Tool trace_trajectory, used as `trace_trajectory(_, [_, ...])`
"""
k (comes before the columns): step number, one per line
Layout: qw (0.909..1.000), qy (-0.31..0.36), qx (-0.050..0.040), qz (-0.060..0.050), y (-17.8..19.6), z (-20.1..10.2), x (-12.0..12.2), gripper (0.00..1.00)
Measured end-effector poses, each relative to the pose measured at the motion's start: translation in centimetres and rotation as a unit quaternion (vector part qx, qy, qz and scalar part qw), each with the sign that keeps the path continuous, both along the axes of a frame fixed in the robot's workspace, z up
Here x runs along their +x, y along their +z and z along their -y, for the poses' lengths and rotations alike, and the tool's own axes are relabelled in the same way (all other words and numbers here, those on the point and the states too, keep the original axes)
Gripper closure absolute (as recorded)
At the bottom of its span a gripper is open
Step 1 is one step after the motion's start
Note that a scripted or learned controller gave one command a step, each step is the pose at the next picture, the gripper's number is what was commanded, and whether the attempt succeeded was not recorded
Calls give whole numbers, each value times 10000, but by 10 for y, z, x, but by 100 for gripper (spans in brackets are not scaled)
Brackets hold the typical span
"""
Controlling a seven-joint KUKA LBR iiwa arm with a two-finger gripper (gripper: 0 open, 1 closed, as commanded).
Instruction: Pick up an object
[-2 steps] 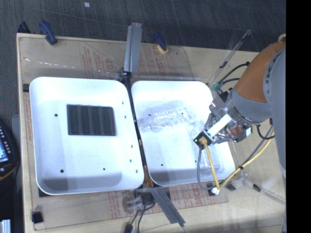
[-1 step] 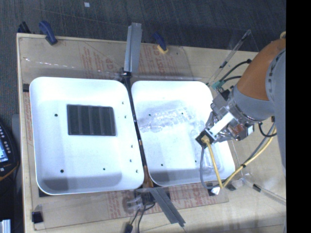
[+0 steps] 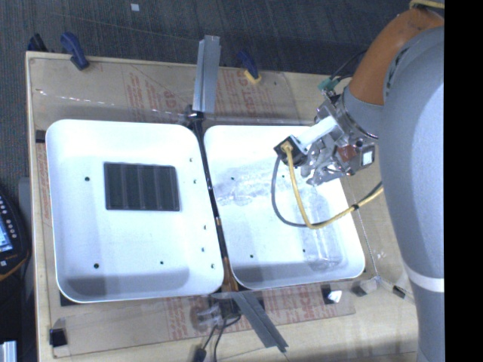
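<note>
A dark grey ribbed rectangular block (image 3: pixel 142 187) lies flat in the left bin (image 3: pixel 75 262), left of its middle. In the right bin (image 3: pixel 256 266) a clear, glassy object (image 3: pixel 326 249) rests near the right wall, hard to make out against the white. A second faint, clear patch (image 3: pixel 240 192) shows near that bin's left side. My gripper (image 3: pixel 321 168) hangs over the upper right part of the right bin, above and beyond the clear object. Nothing is visibly held in it.
A yellow cable and a black cable (image 3: pixel 290 206) loop down from the gripper across the right bin. A metal divider bar (image 3: pixel 205 74) runs between the bins at the back. Blue clamps (image 3: pixel 74 50) hold the board's far edge. The grey arm (image 3: pixel 411 142) covers the right side.
</note>
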State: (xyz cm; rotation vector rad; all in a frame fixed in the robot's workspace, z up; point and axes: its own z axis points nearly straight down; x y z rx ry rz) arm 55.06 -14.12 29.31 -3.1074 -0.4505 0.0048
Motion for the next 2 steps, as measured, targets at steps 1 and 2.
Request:
trace_trajectory(1, [9709,2395,18,-7,-4,23,-10,100])
trace_trajectory(2, [9771,2128,6,14,50,42,-4,100])
